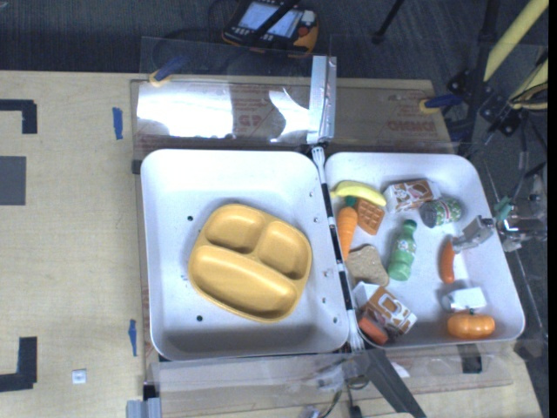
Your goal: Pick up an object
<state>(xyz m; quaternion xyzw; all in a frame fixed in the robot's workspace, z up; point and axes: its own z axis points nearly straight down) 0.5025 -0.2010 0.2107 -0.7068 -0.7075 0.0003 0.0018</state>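
The right bin (487, 181) holds several toy foods. A yellow banana (359, 192) lies at its upper left, with an orange carrot (346, 227) and a waffle piece (371, 217) just below it. A printed box (407, 195) and a dark can (440, 212) lie along the top. In the middle stand a green bottle (402, 251) and a bread slice (367, 266). A red-orange sausage (447, 260), a white piece (466, 300) and an orange fruit (471, 325) lie at the right. A small carton (390, 310) rests at the lower left.
The left bin (165, 190) holds a yellow divided plate (250, 259). A small grey metal piece (476, 232) sits at the right bin's right rim. A clear panel (226, 111) stands behind the left bin. Cables and stands crowd the upper right.
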